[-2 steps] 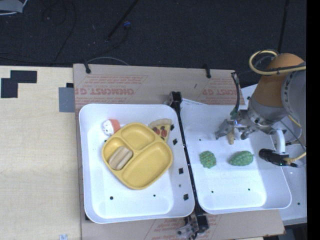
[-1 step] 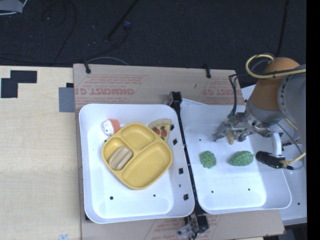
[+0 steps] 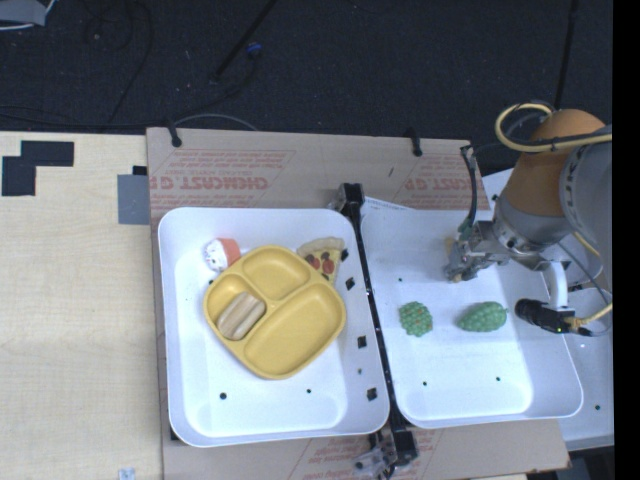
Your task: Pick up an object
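Nearest the camera, the front rim of the right bin (image 3: 480,418) is seen, with the left bin (image 3: 190,388) beside it, both carried on the surface (image 3: 80,298). The gripper (image 3: 462,266) is poised in the far part of the right bin, low over or on its floor, at the end of the grey arm (image 3: 540,193) with its orange band. Whether the gripper is spread or closed cannot be told; nothing is seen held between its fingers.

Two green objects are shown as candidates. A knobbly green ball (image 3: 416,318) lies in front of the gripper and slightly to its left, near but apart from it. A green oval lump (image 3: 484,317) lies in front and slightly to the right, also apart. The two are separated by bare bin floor.

Across the divider (image 3: 365,298), well to the gripper's left, a yellow divided plate (image 3: 290,328) is seen holding a tan bread-like piece (image 3: 238,315); a pizza slice toy (image 3: 322,258) and a small red-and-white toy (image 3: 221,254) lie at its far edge.

The step in hand is judged to be the approach. For a sound pick, one green object should be chosen, the gripper centred directly above it and opened wider than the object, then lowered straight down so that the rounded shape is not nudged aside.
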